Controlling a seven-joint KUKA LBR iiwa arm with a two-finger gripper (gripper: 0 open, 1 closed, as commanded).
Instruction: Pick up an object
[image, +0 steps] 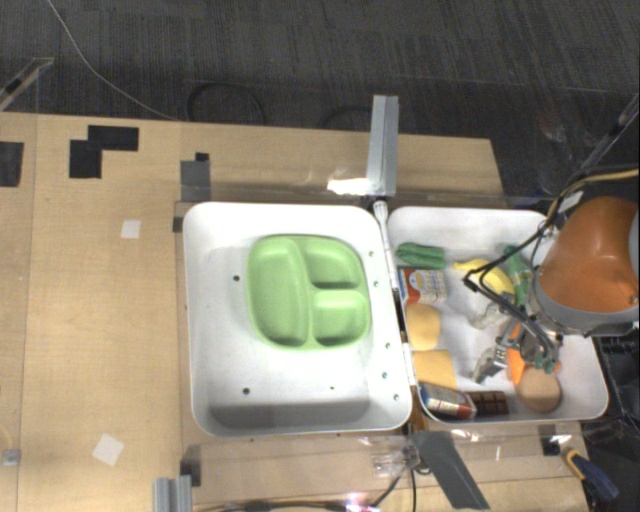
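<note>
the arm's orange band (598, 262) sits highest and closest to the camera, hanging over the right bin (590, 400) and hiding part of its contents. below it the gripper (493, 362) reaches down into the clutter, apparently working toward a pick. its metal fingers (485, 370) look slightly parted, their tips low among the items near an orange carrot-like piece (515, 365) and a tan round object (540, 392); nothing is clearly pinched between them, and i cannot tell whether they touch either one. the candidates for picking all crowd this bin: a yellow banana (487, 275), a green packet (421, 255), a pale yellow block (434, 367) and a dark bar (489, 404) near the front wall. the left bin (205, 330) holds a green divided tray (306, 290), lying flat in the middle, well apart from the gripper.
</note>
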